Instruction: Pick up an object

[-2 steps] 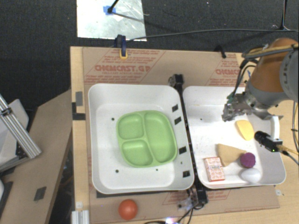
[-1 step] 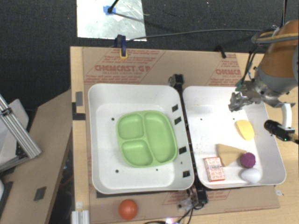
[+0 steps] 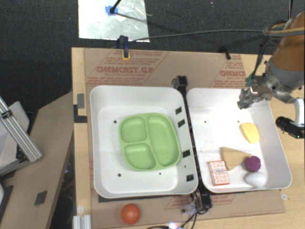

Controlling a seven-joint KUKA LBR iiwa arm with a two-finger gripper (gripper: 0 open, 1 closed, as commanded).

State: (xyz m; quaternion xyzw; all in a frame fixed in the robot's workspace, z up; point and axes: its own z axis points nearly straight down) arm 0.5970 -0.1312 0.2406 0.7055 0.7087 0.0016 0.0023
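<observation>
My gripper hangs over the far right corner of the right bin, up by its back wall. It shows as a small dark lump under my grey wrist; can't tell how the pincer is set. Nothing visible between it.

Right bin contents, all toward the near right part: yellow piece nearest me, below the gripper and apart from it. Tan wedge nearer the front, its right end beside a purple ball. White egg just in front of the purple ball, at the front right corner, looks like touching it. Red-and-white box lies flat at the front wall, just beside the wedge on its left.

Left bin holds a green tray, three compartments, lying flat in the middle, slightly turned.

Orange ball sits outside the bins on the board, in front of the left bin. Blue clamp at the board's far edge.
</observation>
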